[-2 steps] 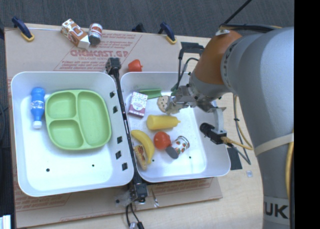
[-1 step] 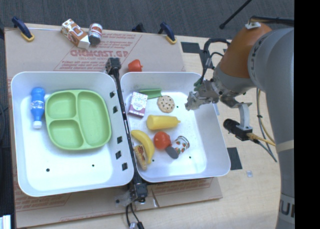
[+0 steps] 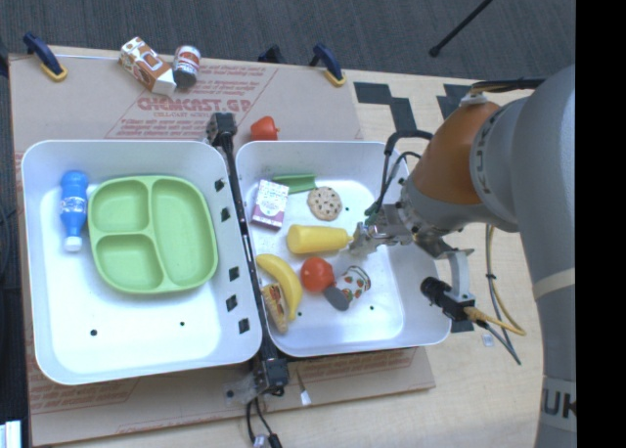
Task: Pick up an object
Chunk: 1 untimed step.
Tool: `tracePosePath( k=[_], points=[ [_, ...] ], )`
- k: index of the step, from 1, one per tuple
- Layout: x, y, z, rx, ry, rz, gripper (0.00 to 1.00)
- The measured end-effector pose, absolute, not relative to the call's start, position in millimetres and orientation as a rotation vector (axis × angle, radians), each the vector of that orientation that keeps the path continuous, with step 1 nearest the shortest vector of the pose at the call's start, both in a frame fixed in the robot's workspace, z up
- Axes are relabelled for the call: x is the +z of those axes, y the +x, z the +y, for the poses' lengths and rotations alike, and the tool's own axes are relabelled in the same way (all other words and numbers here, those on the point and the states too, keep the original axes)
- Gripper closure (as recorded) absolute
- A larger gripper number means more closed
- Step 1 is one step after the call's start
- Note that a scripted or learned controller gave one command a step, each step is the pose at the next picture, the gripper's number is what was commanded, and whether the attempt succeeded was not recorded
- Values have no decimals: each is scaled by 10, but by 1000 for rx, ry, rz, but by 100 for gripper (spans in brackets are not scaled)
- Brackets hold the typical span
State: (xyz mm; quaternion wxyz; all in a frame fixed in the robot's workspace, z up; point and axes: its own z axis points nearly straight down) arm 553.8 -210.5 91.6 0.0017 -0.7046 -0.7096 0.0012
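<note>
The grey arm's two-finger gripper [image 3: 360, 244] hangs low in the right white bin [image 3: 391, 329], its fingers just right of the yellow plastic block [image 3: 317, 238], near the red tomato [image 3: 315, 273]. Whether the fingers are parted or closed cannot be told. A green divided plate [image 3: 154, 233] lies in the left bin [image 3: 59, 338].

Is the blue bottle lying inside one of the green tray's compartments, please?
No, the blue bottle lies on the left bin's white floor, beside the green tray's left edge.
</note>
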Motion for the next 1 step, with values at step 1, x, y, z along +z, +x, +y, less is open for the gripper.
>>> tracePosePath(
  k=[1],
  points=[
    [1350, 5533, -2113, 0, -2216, -2226, 100]
  ],
)
